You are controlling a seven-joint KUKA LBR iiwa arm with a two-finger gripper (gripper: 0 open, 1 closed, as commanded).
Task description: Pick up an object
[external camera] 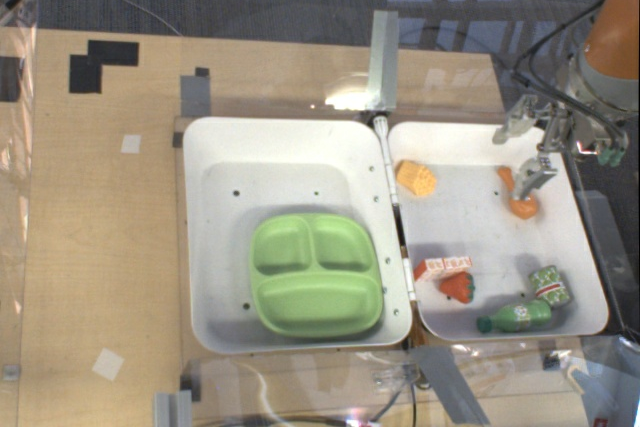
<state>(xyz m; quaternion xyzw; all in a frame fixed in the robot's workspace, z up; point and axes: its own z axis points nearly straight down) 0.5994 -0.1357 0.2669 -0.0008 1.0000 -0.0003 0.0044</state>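
The small orange carrot-shaped toy (519, 197) sits near the back right of the right white bin (480, 325), and the metal two-finger gripper (532, 183) is right down on it, though I honestly can't tell its state. Same bin has a yellow corn-like chunk (417, 179), a red strawberry (458, 288) and a green bottle (515, 317). The left white bin (215, 150) holds a green divided plate (315, 273).
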